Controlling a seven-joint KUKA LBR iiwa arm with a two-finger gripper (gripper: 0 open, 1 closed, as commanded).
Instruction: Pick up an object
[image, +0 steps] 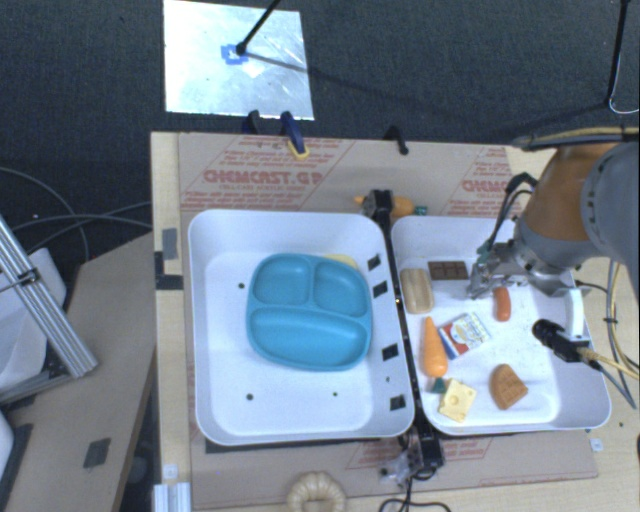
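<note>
The grey KUKA arm (612, 205) reaches in from the right side of the camera view, its bulky rounded grey link filling the upper right corner. An orange band (560, 190) wraps the arm just above the wrist, behind and to the right of the jaws. Below that band the grey wrist (545, 255) slopes down and to the left. The two-finger metal gripper (486, 272) hangs at the end of the wrist, pointed downward and held low. Thin dark cables run along the wrist, close above the jaws. How the jaws stand cannot be made out at this slant.
</note>
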